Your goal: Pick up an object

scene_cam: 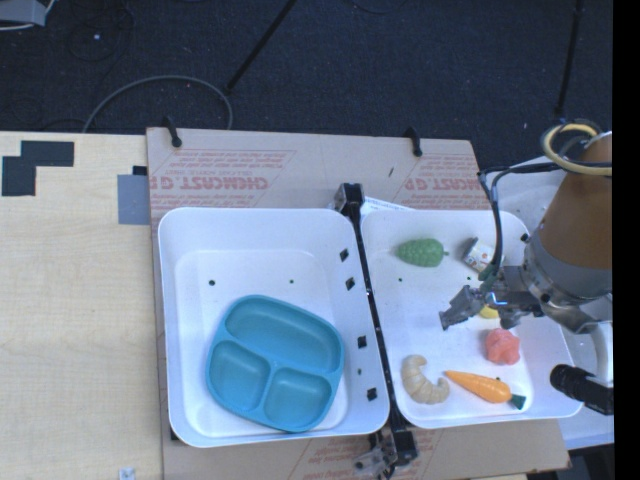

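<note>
- The counter (70, 298) carries two shallow white bins side by side: the left bin (190, 238) and the right bin (420, 408).
- In the left bin lies a blue divided plate (275, 360), toward 6 o'clock of that bin, and it has three compartments.
- The arm (585, 218) comes in from 3 o'clock of the view, and its gripper (483, 308) hangs over the middle of the right bin.
- Whether the jaws are wide or narrow, I cannot tell; the dark parts of the gripper overlap each other from this angle.
- A green object (421, 252) lies at 12 o'clock of the right bin, well apart from the gripper.
- A red object (503, 346) lies just at 5 o'clock of the gripper, near it.
- A small yellow thing (487, 312) shows right at the gripper, mostly hidden, so I cannot say what it is.
- An orange carrot (482, 387) with a green end lies at 6 o'clock of the right bin, just below the red object.
- A cream croissant-shaped object (424, 380) lies beside the carrot, at its 9 o'clock.
</note>
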Controlling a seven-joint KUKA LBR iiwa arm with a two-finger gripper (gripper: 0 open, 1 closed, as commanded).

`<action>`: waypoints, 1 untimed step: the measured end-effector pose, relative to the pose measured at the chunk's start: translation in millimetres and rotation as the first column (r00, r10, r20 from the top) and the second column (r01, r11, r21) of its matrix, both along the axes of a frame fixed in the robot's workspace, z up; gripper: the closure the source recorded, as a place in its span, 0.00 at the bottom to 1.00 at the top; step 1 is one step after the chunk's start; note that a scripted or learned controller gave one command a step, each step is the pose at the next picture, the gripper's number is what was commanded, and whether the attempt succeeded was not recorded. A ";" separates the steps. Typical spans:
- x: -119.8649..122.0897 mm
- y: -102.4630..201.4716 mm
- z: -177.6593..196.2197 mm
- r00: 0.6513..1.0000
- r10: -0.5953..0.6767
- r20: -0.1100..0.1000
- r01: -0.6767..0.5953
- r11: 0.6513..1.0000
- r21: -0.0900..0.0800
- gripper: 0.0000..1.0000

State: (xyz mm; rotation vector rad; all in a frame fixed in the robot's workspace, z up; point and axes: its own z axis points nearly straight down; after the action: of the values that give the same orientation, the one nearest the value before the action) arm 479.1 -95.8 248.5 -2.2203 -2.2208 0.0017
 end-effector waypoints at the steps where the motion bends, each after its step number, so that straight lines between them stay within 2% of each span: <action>1: 7.4 -5.2 -55.6 1.000 0.000 -0.007 0.000 1.000 0.002 0.00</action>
State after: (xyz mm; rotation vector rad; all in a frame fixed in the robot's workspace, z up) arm 486.4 -101.0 192.9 -2.2162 -2.2157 0.0077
